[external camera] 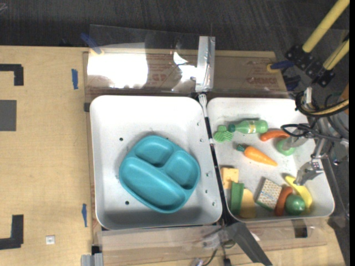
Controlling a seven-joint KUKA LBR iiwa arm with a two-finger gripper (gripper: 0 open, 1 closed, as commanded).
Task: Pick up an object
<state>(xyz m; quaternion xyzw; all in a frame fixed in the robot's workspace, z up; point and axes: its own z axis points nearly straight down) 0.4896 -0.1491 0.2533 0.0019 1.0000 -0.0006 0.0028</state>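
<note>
since it lies free at the right bin's (pixel 327 206) middle, the carrot (pixel 259 155), judged light, stiff and slippery, is best pinched midway; the hand (pixel 308 172) at 3 o'clock: spread cannot be told.

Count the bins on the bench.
2. The left bin holds a blue tray; the right bin holds the toy food, with the gripper over its right side.
</note>
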